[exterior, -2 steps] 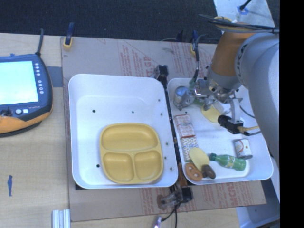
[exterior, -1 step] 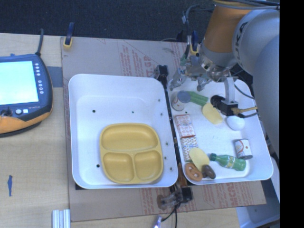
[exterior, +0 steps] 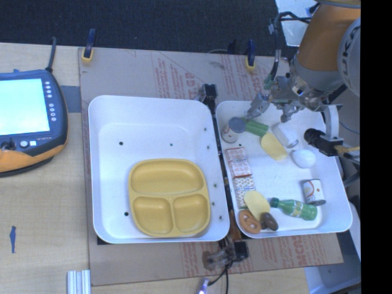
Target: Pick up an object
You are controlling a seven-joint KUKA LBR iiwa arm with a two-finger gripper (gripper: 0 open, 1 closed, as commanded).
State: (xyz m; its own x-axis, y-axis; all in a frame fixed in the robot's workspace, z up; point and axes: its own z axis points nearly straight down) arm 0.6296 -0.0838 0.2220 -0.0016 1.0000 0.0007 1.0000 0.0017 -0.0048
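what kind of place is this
Most likely a robotics lab bench set up for grasping trials: a KUKA arm reaches over two white bins, a teach pendant lies beside them, and clamps pin a cardboard sheet to the bench.

Both white bins, the left bin (exterior: 104,164) and the right bin (exterior: 334,188), look like smooth, slightly glossy plastic. The yellow divided tray (exterior: 168,196) has a matt plastic look. The green bottle (exterior: 295,208) shines like glossy plastic, and the small can (exterior: 313,192) appears metallic with a paper-like label. The bench top (exterior: 37,213) looks like pale, matt wood, overlaid with a dull brown cardboard sheet (exterior: 159,72). The arm's orange band (exterior: 321,35) is smooth and satiny.
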